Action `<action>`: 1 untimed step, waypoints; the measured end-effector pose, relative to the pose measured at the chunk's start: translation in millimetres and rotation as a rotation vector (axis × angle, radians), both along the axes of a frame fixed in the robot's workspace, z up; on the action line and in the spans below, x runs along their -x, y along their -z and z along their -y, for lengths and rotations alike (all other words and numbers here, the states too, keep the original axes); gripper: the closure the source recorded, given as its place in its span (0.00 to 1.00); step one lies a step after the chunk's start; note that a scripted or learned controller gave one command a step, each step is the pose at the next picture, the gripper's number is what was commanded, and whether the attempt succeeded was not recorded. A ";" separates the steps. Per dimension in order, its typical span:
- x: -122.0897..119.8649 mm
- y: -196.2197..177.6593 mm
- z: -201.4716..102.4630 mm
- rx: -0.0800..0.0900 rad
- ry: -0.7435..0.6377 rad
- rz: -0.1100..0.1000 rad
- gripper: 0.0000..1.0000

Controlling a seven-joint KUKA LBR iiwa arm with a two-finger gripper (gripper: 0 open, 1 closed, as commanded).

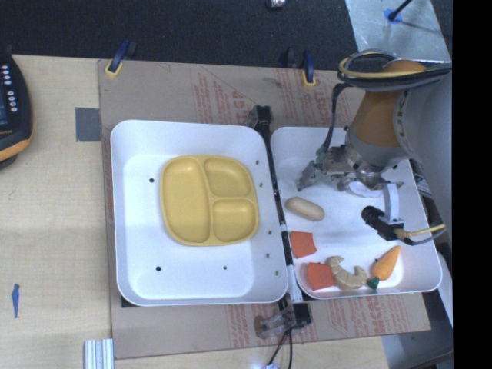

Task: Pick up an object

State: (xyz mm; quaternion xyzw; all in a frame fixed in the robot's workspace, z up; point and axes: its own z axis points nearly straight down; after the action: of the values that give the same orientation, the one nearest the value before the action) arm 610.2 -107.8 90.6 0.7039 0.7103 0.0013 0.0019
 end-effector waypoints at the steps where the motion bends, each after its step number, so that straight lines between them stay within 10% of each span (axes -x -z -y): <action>1: -50.6 -109.6 -133.2 -0.005 -0.008 0.009 0.00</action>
State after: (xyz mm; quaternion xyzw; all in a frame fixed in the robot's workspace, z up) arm 660.8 25.4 200.2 0.7010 0.7132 0.0062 0.0033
